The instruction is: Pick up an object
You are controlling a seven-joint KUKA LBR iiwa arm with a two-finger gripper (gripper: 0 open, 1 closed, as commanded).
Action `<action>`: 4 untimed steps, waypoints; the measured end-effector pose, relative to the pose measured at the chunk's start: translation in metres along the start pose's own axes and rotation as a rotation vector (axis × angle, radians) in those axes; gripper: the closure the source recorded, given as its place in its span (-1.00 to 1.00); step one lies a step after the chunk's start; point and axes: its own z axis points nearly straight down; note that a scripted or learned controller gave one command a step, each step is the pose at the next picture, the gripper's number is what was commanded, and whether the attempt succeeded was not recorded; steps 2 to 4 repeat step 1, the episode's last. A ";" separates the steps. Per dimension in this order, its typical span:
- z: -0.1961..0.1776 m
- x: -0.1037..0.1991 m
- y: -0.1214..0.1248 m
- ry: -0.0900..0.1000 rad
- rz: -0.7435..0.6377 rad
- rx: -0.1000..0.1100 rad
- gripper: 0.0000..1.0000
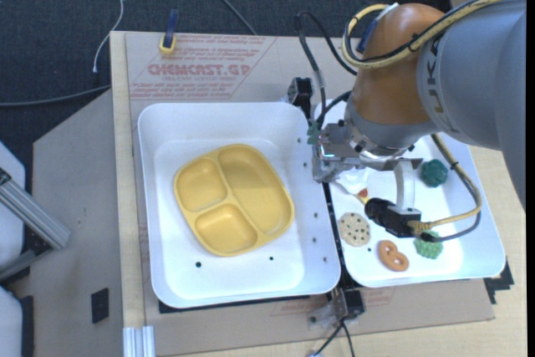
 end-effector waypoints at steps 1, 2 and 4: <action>-0.004 0.046 -0.020 0.000 0.000 0.000 1.00; -0.004 0.046 -0.020 0.000 0.000 0.000 1.00; -0.004 0.046 -0.020 0.000 0.000 0.000 1.00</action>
